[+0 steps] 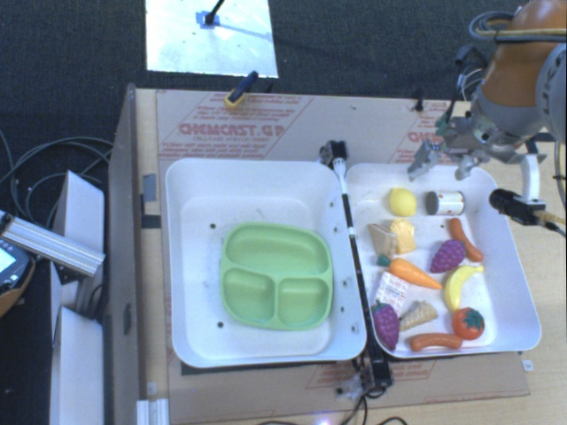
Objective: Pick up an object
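At upper right we see our two-finger gripper (446, 157) spread apart above the round yellow plastic lemon (402, 202).

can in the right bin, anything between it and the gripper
Nothing visible does. The can lies on its side near the right bin's far edge, with the gripper just above it in the view. The lemon lies to its left, apart from it, not in the way.

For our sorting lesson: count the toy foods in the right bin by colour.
Yellow: 3 (lemon, cheese, banana)
Orange/red: 4 (carrot, two sausages, tomato)
Purple: 2 (grapes)
Total: 9
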Motion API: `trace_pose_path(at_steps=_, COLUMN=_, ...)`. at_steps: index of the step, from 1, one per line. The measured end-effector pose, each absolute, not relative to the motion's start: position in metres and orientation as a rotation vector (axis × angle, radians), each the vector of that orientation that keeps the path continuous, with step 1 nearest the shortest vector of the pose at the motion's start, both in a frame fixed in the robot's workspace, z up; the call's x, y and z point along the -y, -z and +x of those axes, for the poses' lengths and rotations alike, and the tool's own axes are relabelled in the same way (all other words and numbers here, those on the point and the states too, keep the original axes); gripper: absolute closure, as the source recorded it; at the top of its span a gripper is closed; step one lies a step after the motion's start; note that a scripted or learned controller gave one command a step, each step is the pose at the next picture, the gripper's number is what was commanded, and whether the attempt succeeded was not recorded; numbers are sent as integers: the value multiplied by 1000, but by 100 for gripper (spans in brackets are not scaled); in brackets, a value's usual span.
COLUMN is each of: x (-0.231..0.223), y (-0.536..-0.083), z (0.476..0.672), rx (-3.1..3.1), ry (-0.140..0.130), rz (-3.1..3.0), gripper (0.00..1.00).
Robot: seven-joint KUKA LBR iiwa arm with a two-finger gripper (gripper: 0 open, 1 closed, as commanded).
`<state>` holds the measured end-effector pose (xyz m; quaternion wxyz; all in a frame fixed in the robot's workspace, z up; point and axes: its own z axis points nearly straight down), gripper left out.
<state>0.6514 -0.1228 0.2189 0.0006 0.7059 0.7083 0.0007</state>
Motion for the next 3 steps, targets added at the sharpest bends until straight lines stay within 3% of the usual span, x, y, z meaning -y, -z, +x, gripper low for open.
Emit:
trace_pose_path(at_steps=1, x=105, y=-84, z=648, rx=-2226, ry=-1, rz=2216, gripper=0)
trace_pose_path(at_steps=2, x=106, y=-96, z=649, rx=-2226, ry=-5, rz=2212, gripper=100)
trace_pose_path(at_steps=3, x=51, y=-186, z=628, rx=-2224, ry=-6, rz=2214, gripper=100)
